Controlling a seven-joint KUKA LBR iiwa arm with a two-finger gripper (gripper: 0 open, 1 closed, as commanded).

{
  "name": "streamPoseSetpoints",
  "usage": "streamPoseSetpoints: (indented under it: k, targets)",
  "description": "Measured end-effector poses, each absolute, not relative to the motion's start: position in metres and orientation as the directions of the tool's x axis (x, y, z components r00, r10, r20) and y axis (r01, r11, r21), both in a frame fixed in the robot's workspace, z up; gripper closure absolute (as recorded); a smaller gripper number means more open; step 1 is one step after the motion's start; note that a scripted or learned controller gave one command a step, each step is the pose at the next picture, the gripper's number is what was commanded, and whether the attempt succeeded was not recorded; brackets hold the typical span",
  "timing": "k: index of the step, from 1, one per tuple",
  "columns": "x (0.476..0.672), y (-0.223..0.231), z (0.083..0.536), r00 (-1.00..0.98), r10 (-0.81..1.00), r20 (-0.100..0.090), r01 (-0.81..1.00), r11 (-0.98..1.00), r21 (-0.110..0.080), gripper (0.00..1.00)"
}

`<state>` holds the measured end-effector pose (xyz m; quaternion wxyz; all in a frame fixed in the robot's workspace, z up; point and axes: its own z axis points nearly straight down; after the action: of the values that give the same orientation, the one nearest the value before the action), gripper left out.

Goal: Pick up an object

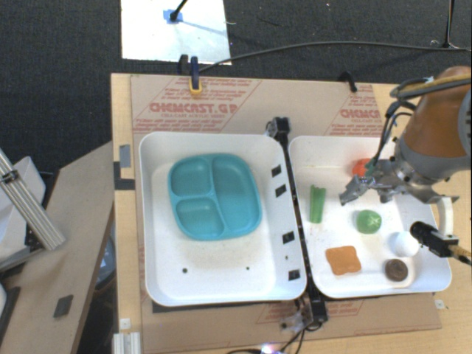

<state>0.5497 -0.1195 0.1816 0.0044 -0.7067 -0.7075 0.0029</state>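
The grey arm with its orange band reaches in from the right and hangs over the right-hand shallow white bin (310, 275), with the claw (359, 189) low above the bin's upper middle. Whether the claw is spread or closed cannot be told from this slant, and nothing can be seen in its grip.

Just behind the claw lies a small orange-red object (361, 167), partly hidden by it. Just below and to the right of the claw sits a round green ball-like piece (368, 221). Left of the claw, near the dividing wall, stands a green stick-shaped block (317, 203). Toward the front of the bin lie a flat orange square piece (343, 259), a dark brown round disc (397, 270) and a small white ball (403, 243), the last close to a black part of the arm's fittings.

The left-hand white bin (158, 271) holds a teal plastic divided tray (215, 196). Both bins rest on the brown board-covered surface (221, 105).
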Motion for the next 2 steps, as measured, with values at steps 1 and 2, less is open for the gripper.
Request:
streamPoseSetpoints:
  k: [1,2]
  targets:
    - [0.553,-0.119,0.187,-0.004,1.0,0.0,1.0,0.004,0.002,0.0]
    - [0.552,-0.119,0.128,-0.002,1.0,0.001,1.0,0.002,-0.003,0.0]
